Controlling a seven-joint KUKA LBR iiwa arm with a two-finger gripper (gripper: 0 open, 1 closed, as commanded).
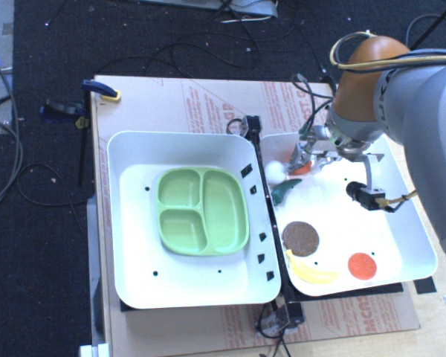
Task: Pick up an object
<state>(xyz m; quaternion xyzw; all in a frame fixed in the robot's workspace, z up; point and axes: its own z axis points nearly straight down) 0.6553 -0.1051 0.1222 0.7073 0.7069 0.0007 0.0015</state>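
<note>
Looking into the right bin (401,229), I count several candidates for the pick. A small orange piece (303,167) lies close to the bin's far-left corner, right under the gripper (310,157). Just beside it, against the left wall, sits a white ball (274,172), and a dark teal object (285,190) lies just below the ball. Nearer the front-left corner I see a brown disc (301,237), with a yellow banana (311,271) against the front edge just below it. A red-orange disc (362,265) rests near the front edge, toward the middle.

The gripper hangs low over the far-left corner of this bin, right at the orange piece. From this slant its metal parts blur into the objects beneath, so I cannot tell what state the tool is in, and I see nothing clearly lifted off the bin floor.

The grey arm (420,88) enters from the right, its orange band (368,76) above the bin's far edge. A black part (363,193) on a cable hangs over the middle of the right bin.

The left bin (126,214) carries a pale green divided tray (203,210) in its middle. Both bins sit on a cardboard-covered bench (186,103), with a blue clamp (100,90) at its far-left corner.
</note>
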